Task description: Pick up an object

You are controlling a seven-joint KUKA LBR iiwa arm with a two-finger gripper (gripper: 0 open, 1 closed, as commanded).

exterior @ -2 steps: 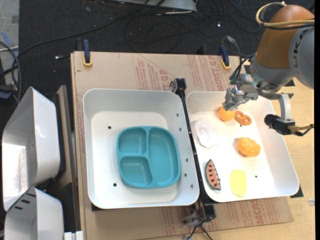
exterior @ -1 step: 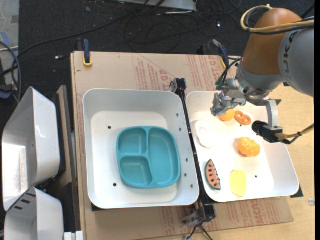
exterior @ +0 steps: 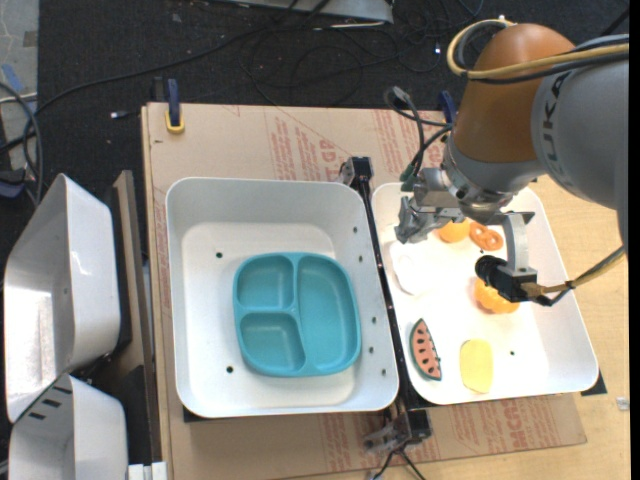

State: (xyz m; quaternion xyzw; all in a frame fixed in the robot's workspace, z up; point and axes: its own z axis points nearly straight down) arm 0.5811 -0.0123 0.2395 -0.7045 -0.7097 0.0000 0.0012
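Hovering over right bin [exterior: 570, 363], gripper [exterior: 462, 240] spread apart, unladen; watermelon slice [exterior: 426, 349] near left rim.

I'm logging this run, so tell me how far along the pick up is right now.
Nothing looks lifted yet. The hand is down in the right white bin, low over the orange toy food pieces near the back. The watermelon slice toy and yellow oblong piece lie on the bin floor in front. Left: a grip and a lift. The teal divided plate sits in the left white bin.
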